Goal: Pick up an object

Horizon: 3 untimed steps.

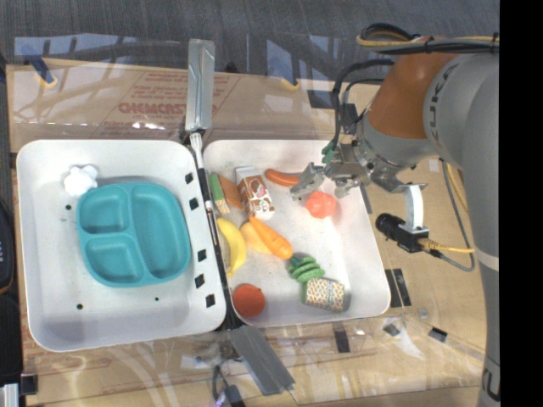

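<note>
KUKA arm (441,91) reaches in from the right, w/ its gripper (327,181) low over the upper right part of the right bin (373,261). Gripper sits right above a small round pink-red object (320,204), prob. a toy fruit; fingers look close to or touching its top, but can't tell how far open they are or whether they've got hold of it. Just left of the gripper lies an orange sausage-shaped piece (282,176), near the bin's back wall. Further left: a small carton w/ a printed face (255,193), and beside it, along the divider, a carrot-like piece (223,193). Mid-bin: a yellow banana (232,242) touching an orange carrot (270,238). Lower down: a green ridged veg (303,269) just beside a patterned can lying on its side (326,293), and a red-orange ball-shaped fruit (248,299) near the front-left corner. Left bin (42,312) holds a teal 3-compartment tray (131,231) and a small white fluffy thing (81,179) at its upper left corner.
</note>
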### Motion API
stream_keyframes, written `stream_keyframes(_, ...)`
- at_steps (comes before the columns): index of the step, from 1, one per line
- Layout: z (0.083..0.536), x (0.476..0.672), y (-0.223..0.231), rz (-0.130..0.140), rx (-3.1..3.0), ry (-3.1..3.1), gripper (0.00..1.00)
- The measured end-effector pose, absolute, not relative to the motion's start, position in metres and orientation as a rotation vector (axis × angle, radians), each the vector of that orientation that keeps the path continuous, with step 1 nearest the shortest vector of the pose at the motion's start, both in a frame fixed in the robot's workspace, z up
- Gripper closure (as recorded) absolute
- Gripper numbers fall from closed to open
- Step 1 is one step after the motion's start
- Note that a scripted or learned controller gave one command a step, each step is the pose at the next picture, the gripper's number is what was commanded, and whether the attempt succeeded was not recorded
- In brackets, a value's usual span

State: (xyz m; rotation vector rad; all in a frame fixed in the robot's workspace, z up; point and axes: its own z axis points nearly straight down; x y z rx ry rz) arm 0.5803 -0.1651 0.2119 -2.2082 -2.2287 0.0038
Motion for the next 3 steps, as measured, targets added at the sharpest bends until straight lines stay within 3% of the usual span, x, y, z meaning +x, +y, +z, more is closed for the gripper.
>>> stream_keyframes(1, 0.120, 0.623, -0.131, -0.007, -2.122, -2.326, 0.00)
stream_keyframes(2, 0.099, 0.646, -0.099, -0.004, -2.216, -2.242, 0.00)
stream_keyframes(3, 0.107, 0.645, -0.097, -0.002, -2.205, -2.244, 1.00)
